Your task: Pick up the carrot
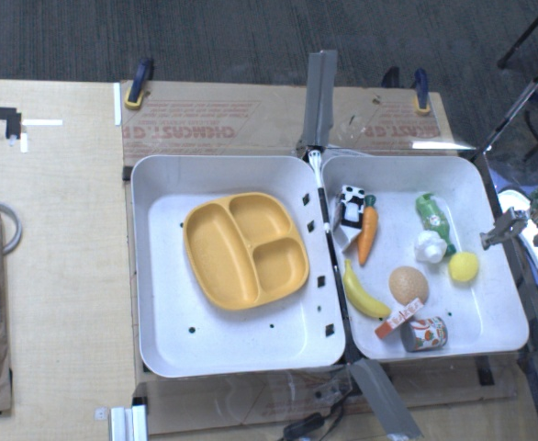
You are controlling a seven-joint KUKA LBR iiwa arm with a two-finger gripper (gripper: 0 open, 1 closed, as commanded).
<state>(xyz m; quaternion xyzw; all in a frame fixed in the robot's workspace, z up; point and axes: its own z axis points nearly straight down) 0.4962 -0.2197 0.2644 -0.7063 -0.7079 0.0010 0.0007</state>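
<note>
Carrot (368, 234): recorded lying near the left wall of the right bin (489, 333), tip pointing down, touching a black-and-white toy (351, 206) at its upper left, with a banana (364, 294) just below and a green bottle (431, 215) well apart to its right. Gripper (503, 229): noted at the right rim of that bin, far from the carrot; its state could not be told. Step judged as approach not yet begun; a traverse leftward and a descent over the carrot's middle would be called for.
</note>
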